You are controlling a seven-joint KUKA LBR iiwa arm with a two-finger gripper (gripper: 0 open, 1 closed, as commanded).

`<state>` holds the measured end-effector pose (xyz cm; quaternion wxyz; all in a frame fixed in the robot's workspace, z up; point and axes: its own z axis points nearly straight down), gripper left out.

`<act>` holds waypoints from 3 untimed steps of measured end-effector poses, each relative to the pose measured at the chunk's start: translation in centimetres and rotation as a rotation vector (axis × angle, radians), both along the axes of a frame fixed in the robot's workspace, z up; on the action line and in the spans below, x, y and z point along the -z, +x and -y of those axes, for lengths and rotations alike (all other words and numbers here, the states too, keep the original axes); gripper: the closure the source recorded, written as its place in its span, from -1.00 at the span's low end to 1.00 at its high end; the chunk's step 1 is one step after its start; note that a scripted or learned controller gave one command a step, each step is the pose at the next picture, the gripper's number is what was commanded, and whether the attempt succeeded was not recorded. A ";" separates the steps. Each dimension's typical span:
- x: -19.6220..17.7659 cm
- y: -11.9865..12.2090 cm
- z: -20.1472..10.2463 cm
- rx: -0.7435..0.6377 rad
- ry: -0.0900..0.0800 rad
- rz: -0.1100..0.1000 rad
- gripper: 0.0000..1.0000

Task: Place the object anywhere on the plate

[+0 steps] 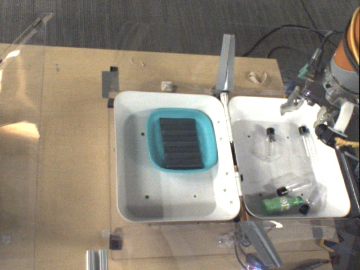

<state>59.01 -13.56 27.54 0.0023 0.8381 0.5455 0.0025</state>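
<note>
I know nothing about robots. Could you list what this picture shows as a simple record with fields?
Left bin: shallow white bin holding a turquoise rounded-square plate
On plate: dark grey ribbed pad
Right bin: shallow white bin holding several clear plastic vials with black caps and a green bottle
Green bottle: lying near the front edge
Arm: grey and orange robot arm at the right bin's far right corner
Vials or bottle on plate: none

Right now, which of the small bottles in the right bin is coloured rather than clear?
The green bottle, lying by the lower edge of the right bin in the view. The others there are clear with black caps.
</note>
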 end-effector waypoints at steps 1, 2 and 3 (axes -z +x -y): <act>0.0 0.0 0.0 0.000 0.000 0.000 -1.00; 0.0 0.0 0.0 0.000 0.000 0.000 -1.00; 0.0 0.0 0.0 0.000 0.000 0.000 -1.00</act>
